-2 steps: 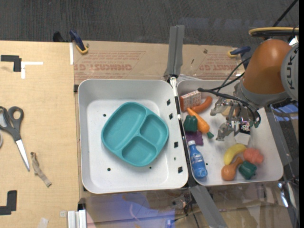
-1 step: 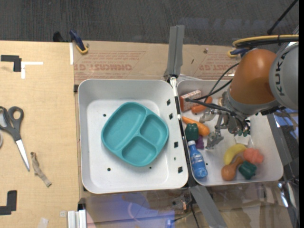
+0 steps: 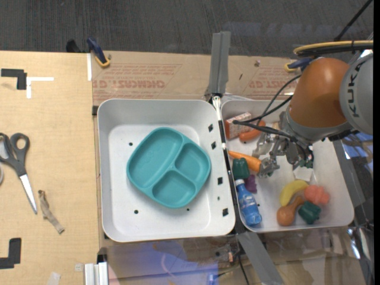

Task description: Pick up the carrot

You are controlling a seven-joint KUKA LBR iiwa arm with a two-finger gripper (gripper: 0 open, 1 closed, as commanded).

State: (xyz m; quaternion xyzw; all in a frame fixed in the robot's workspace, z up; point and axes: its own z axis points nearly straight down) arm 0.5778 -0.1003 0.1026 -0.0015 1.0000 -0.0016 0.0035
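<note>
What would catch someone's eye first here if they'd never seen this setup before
Probably the teal divided plate, alone and slightly askew in the left bin. Next, the arm's big orange band at the right, with the gripper hanging over the right bin, close to the carrot by its left wall. Below that is a bright heap of toy food, including a yellow banana and a blue bottle.

Grey arm (image 3: 362, 94), orange band (lettered "KUKA"), black cables trailing.

"KUK" read in black capitals on the grey arm (image 3: 363, 94) at the right edge, mirrored red print on the cardboard strip (image 3: 154, 79) behind the bins, too blurred to be made out
</note>
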